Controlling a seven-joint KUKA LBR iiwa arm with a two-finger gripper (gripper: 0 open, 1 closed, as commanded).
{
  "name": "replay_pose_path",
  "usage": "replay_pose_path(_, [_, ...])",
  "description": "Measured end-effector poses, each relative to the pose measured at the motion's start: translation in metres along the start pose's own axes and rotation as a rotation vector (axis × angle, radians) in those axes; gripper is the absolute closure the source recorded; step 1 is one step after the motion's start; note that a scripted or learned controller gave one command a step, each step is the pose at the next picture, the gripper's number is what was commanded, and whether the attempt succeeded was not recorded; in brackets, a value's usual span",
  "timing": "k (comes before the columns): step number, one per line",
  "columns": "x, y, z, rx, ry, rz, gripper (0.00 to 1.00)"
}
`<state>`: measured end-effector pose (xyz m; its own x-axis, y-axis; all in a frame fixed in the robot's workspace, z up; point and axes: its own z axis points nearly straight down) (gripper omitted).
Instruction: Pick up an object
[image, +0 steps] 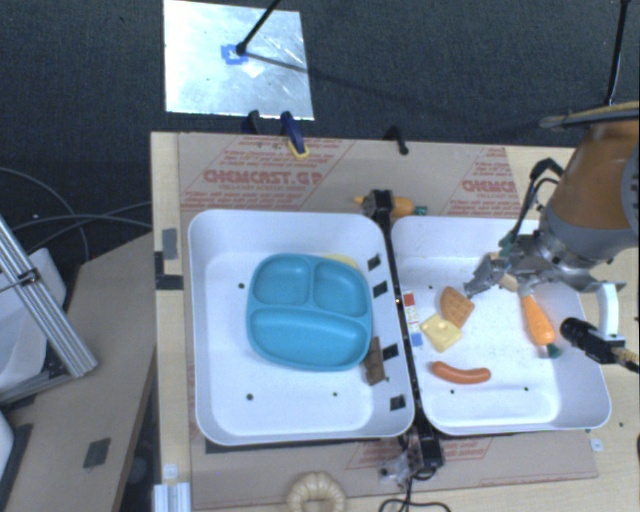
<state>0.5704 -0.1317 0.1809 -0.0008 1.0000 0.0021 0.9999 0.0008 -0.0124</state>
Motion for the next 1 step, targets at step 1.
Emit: replay_pose_path(1, [0.0005, 0.0028, -0.0079, -0.013, -0.002, -0.003, 0.00])
